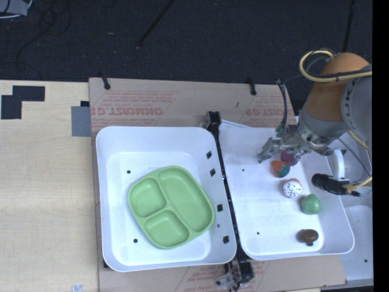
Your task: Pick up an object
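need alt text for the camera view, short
A grey arm's end effector hovers over a small orange-and-teal object in the right white bin, near a speckled white ball; a green three-compartment plastic tray lies in the left white bin.

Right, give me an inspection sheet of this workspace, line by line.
Surface: two white bins side by side on a cardboard sheet; left bin, right bin.
Job's things: in the right bin, an orange-and-teal object, a white speckled ball, a green object, a brown object.
Clutter: green divided tray in the left bin.
End effector: end effector low over the right bin, just above the orange-and-teal object; grip not readable.
Cables: yellow loop on the arm; dark leads on the floor behind.
Surroundings: dark floor, light wooden bench at left.
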`<state>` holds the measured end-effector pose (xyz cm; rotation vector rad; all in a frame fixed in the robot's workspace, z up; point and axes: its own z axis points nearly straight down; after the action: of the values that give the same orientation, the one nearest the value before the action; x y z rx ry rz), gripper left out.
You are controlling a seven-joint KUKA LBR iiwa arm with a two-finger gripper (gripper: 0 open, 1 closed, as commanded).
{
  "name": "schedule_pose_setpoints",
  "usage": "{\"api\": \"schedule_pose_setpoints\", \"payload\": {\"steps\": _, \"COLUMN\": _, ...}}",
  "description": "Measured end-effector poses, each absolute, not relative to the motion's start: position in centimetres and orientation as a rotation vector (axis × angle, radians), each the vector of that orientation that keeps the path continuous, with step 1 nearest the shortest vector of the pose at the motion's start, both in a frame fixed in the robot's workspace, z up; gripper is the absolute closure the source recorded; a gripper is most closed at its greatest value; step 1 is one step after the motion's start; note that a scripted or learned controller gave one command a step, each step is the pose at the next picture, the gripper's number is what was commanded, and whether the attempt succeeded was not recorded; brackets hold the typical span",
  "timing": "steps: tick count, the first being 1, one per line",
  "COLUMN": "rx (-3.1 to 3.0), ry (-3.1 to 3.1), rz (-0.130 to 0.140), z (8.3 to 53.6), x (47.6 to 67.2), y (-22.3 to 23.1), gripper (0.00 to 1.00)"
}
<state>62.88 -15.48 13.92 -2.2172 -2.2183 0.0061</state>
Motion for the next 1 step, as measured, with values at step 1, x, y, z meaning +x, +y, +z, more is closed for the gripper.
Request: {"api": "schedule_pose_setpoints", "payload": {"steps": 1, "rx": -2.218, "ry": -2.218, "rz": 0.006, "z": 8.58, "x": 62.81, "y": -15.32, "gripper": 0.0}}
